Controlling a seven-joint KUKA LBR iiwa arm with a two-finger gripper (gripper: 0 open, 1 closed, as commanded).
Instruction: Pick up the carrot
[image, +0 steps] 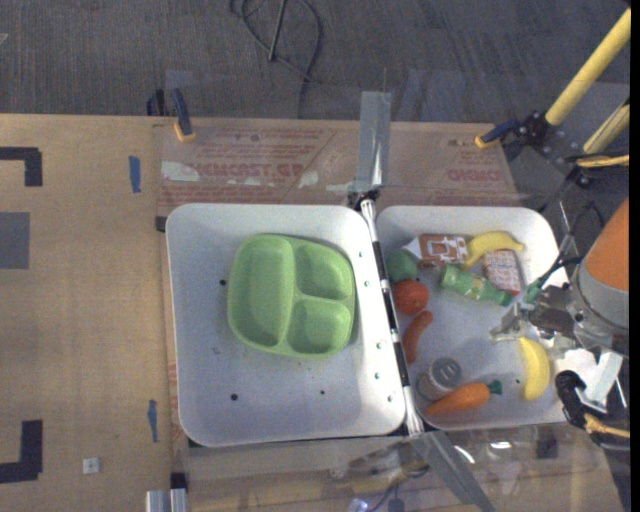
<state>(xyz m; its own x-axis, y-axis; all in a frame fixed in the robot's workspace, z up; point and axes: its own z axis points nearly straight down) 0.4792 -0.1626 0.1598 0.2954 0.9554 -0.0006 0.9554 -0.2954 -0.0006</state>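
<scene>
Nearest the front edge, the carrot (461, 398) lies on its side in the front of the right bin (470, 225), a grey can (441, 376) touching it on the left and a banana (535, 366) just beside it on the right. My hand (522, 312) sits over the right side of that bin just above the banana, with nothing between its fingers; whether it is open or closed I cannot tell. Farther back are a tomato (409, 296), a green bottle (472, 283), a second banana (493, 244), and the green divided plate (292, 294) in the left bin (200, 300) on the worktop (80, 300).
</scene>
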